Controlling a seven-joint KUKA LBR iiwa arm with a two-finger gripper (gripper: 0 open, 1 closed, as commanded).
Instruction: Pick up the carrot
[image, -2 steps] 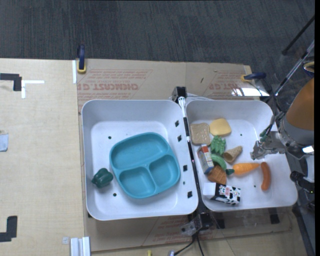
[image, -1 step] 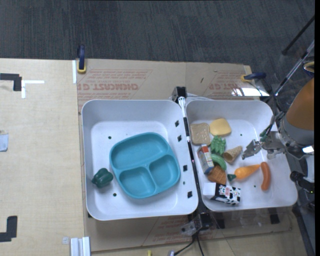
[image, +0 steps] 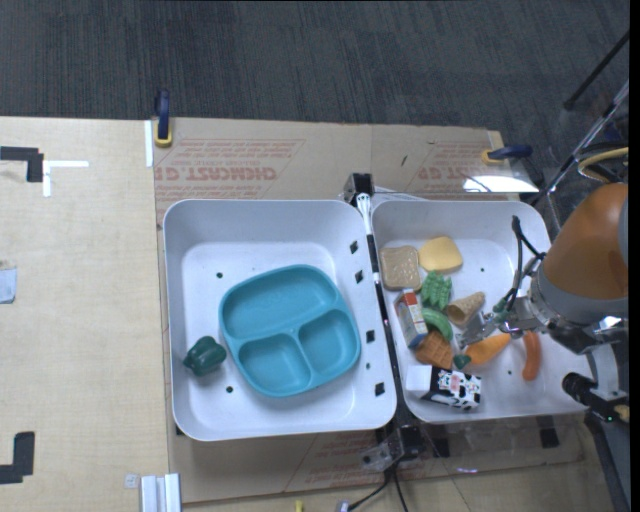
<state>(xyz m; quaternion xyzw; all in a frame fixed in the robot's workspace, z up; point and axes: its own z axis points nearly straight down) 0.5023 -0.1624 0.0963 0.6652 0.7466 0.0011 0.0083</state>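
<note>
Claw (image: 490, 328) down low in the right bin (image: 497, 212), reached in from the right, wrist and orange band above and to the right of it. Fingers blurred and partly masked by the wrist; how far apart they stand cannot be told. No object seen clearly between them.

Carrot (image: 488, 349) lying on the bin floor just below the claw tip, orange, slanted, thick end toward the lower left. Appears touching or very nearly touching the fingertips; contact versus close hover not resolvable. Not lifted as far as visible.

Other items around the claw: beige wedge-shaped piece (image: 466, 308) just up-left; green vegetable (image: 436, 303) further left; orange waffle-textured piece (image: 434, 349) left and slightly below; red sausage (image: 531, 357) to the lower right, apart from the carrot; black-and-white cow-patterned box (image: 456, 388) below-left; toast slice (image: 400, 267) and yellow piece (image: 440, 255) well up-left. Left bin (image: 263, 215) far left of the claw, holding a blue divided plate (image: 290, 331) and a dark green pepper (image: 205, 356).

Progress, judged: approach done, claw at the carrot. Grasp unconfirmed. Left to do: close on the carrot, verify hold, raise clear of the bin. Risk noted: neighbours crowd the carrot's left end; waffle piece could be nudged or caught along with it.
</note>
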